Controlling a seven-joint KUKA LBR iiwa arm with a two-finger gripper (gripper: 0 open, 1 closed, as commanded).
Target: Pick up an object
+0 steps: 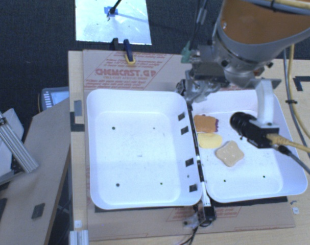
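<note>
Bench (77, 157) bears left bin (139, 142) and right bin (257, 182). Right bin holds toast (230, 153), yellow slice (209, 140) and orange piece (206, 123), closely grouped. Beyond, gripper (193, 93) hangs over the dividing rims; its opening cannot be told.

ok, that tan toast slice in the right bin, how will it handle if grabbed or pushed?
The toast lies flat on the bin floor, so probably little edge to pinch; a push would likely slide it. It keeps a chunky square shape, so likely stiff and light, maybe a toy. Flat, so unlikely to roll.
</note>
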